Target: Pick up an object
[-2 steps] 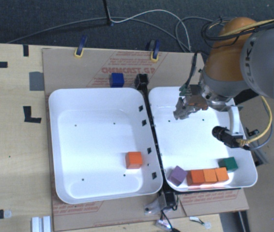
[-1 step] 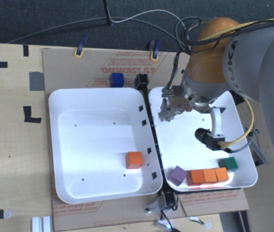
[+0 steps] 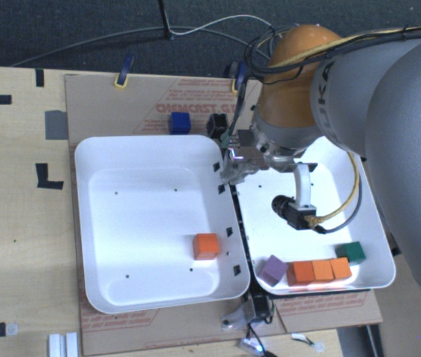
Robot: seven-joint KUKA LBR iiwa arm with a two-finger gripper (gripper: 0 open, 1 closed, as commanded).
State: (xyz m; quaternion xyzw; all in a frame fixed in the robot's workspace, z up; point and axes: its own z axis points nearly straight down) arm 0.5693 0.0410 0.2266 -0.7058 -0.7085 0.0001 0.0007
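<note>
Purple block (image 3: 272, 270), orange blocks (image 3: 311, 272) at right bin's (image 3: 266, 233) near wall look light, rigid: pinch flat opposite faces; claw (image 3: 231, 166) by bins' divider (image 3: 234, 214), opening can't be told.

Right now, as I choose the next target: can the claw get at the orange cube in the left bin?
Probably yes. The orange cube lies alone on the floor of the left bin, with nothing over or against it. The claw hangs near that bin's right rim.
</note>
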